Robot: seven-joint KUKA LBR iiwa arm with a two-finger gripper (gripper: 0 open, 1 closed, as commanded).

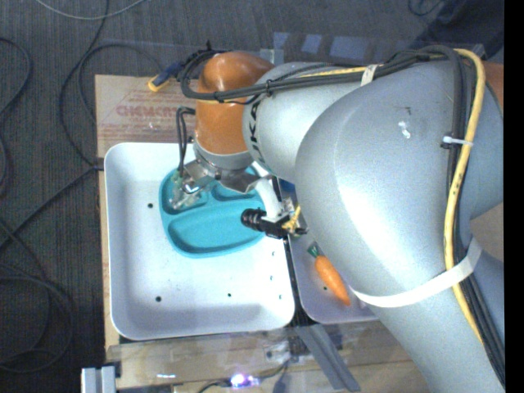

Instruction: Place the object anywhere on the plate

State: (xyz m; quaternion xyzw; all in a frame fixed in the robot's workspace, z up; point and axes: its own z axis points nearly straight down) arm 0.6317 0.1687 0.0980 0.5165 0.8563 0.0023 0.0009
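The carrot (330, 278) lies in the right bin (315, 308), at about five o'clock from the plate (209, 228) and apart from it, with the wall between the two bins in between. It is orange and tapered, its thick end toward five o'clock, and at its eleven o'clock tip sits a small green stub, perhaps a leaf top; the arm (385, 187) overhangs its right side, so its full length is hard to judge. The plate is teal and compartmented, resting in the left bin (139, 277) toward that bin's one o'clock corner. The gripper (190, 190) hangs over the plate's ten o'clock part, below the orange band (221, 113). Nothing is seen between its metal tips, and how wide they stand I cannot tell.
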